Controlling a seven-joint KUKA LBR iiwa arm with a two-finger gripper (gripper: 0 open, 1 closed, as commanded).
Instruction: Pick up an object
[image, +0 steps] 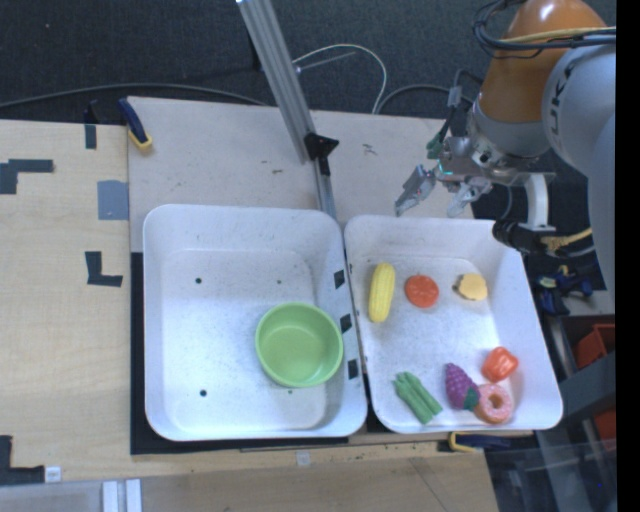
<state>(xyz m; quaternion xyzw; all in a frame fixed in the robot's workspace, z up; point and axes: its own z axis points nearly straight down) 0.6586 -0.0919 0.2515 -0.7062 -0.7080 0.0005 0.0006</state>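
1. Start at the left bin (175, 240): you have one green bowl (298, 345) there, sitting toward that bin's near right corner. It lies well apart from the claw, so it is the poorer candidate.

2. Move to the right bin (520, 300), where the small things lie. Along its far half, left to right, you see a yellow corn cob (381, 291), a red tomato (421, 291) and a small yellow-and-tan piece (471, 288). The corn's long axis runs from the bin's far edge toward its near edge, nearly straight.

3. Along the near edge of the same bin you find a green pod (417, 396) lying slantwise, a purple grape bunch (458, 384), a pink doughnut (494, 403) and a red pepper (499, 364) just beyond it; the last three crowd the near right corner.

4. Now the claw (436, 193): it hangs over the surface just beyond the right bin's far edge, its fingers spread apart and nothing between them.

5. The relation your next move turns on: the far-row things lie from the claw toward the near edge of the surface, the tomato almost directly so, the corn slightly left, the yellow-and-tan piece slightly right. I judge the tomato the shortest reach; for the corn, you would want the fingers set across its long axis.
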